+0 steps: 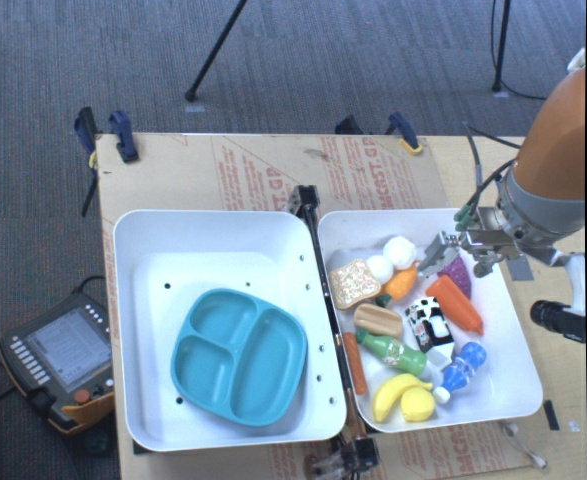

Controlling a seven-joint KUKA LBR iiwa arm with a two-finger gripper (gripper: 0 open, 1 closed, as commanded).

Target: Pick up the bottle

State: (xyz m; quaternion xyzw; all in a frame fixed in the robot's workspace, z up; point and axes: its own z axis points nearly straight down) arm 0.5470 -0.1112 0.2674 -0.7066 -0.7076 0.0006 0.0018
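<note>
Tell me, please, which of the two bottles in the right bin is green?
The green bottle lies on its side near the bin's middle, beside the hot dog bun; the other, the blue bottle, lies nearer the bin's right edge.

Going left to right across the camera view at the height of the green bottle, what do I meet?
Teach pendant → blue divided plate → thin orange stick → green bottle → black-and-white cow toy → blue toy.

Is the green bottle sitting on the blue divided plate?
No. The green bottle lies in the right bin among the toy food; the blue divided plate sits in the left bin.
</note>
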